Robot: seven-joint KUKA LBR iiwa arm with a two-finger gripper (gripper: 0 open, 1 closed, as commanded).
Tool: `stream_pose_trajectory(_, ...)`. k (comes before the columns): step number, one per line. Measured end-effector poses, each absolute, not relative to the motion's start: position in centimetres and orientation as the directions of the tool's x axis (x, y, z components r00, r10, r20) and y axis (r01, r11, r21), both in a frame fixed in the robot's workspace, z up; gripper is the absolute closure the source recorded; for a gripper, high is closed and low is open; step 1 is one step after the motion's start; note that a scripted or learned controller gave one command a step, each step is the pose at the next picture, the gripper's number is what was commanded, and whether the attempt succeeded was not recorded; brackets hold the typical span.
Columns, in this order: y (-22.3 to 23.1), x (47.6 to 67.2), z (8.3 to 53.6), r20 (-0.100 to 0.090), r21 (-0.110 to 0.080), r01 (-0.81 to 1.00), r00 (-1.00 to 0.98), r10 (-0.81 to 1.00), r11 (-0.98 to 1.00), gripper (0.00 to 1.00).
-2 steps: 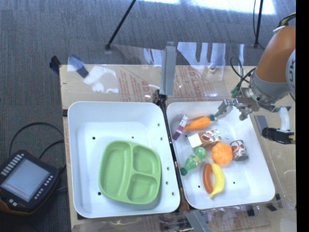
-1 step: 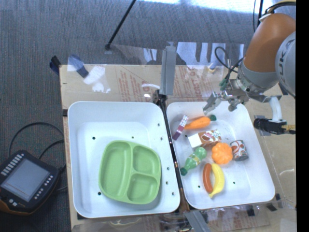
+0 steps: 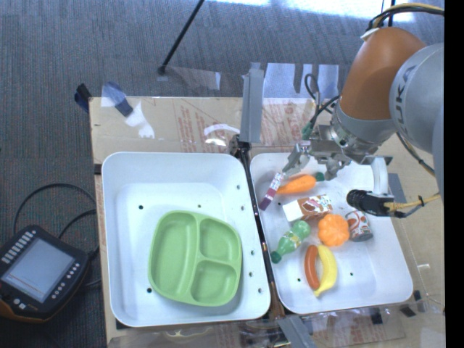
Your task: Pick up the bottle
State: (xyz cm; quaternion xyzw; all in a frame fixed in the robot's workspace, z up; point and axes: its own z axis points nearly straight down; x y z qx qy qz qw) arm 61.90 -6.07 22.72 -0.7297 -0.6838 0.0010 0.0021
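Note:
The green bottle (image 3: 290, 241) lies on its side in the right bin (image 3: 377, 278), near the bin's left wall, with its dark cap toward the lower left. My gripper (image 3: 314, 163) hangs over the far end of that bin, just above an orange carrot (image 3: 297, 185). Its fingers are spread open with nothing between them. The bottle lies well below and slightly left of the gripper, apart from it.
Around the bottle lie a small red-and-purple tube (image 3: 272, 189), a snack carton (image 3: 313, 206), an orange (image 3: 333, 229), a can (image 3: 358, 225), a banana (image 3: 328, 269) and a red sausage (image 3: 312, 265). The left bin (image 3: 130, 194) holds a green divided plate (image 3: 196, 258).

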Motion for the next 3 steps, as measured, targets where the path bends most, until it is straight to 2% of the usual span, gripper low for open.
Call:
stream_pose_trajectory(1,-6.0,62.0,23.6,0.002,-0.007,0.998,0.062,0.998,-0.062,1.0)
stream_pose_trajectory(2,-4.6,58.3,39.8,-0.001,-0.002,1.0,0.016,1.0,-0.016,1.0)
stream_pose_trajectory(3,-11.1,54.8,43.7,-0.001,-0.002,0.995,-0.102,0.995,0.102,1.0)
